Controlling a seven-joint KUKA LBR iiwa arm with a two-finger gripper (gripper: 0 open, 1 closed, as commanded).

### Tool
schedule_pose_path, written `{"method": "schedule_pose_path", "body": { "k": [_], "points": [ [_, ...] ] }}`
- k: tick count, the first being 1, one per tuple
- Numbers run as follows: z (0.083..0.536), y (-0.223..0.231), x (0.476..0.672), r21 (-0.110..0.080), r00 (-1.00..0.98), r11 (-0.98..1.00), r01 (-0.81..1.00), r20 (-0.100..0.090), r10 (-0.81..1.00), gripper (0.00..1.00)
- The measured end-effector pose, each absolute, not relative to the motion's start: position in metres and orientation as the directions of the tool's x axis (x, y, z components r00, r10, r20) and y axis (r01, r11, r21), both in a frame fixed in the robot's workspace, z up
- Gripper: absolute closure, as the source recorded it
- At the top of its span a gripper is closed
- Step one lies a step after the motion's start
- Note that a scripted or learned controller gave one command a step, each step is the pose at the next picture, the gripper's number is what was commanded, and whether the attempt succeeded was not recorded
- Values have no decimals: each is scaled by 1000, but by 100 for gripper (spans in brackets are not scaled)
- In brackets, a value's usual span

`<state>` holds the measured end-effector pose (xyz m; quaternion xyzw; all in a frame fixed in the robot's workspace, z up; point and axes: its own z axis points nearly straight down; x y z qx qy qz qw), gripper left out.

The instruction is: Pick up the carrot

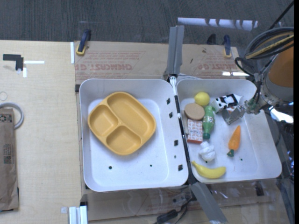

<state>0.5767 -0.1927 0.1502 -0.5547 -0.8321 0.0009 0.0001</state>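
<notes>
One carrot (235,140), one gripper (233,115) poised just above it in the right bin (266,169).

Whether the fingers are open or closed cannot be told. Risk, as I judge it: the carrot lies tilted on slick plastic, so an off-centre pinch could squirt it aside; the green bottle (208,122) and black-and-white toy (225,101) crowd the approach.

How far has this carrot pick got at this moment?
Nothing looks done: the carrot lies loose on the floor of the right bin, near its right side, between the green bottle and the bin wall. In hand: the gripper sits just above the carrot's upper end, with nothing seen between its fingers. Left: line up over the carrot, close on it and lift it.
</notes>
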Motion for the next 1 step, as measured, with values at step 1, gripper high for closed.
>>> {"method": "schedule_pose_path", "body": {
  "k": [1],
  "points": [
    [91,-222,512,0,-574,574,819,0,819,0]
  ]
}}
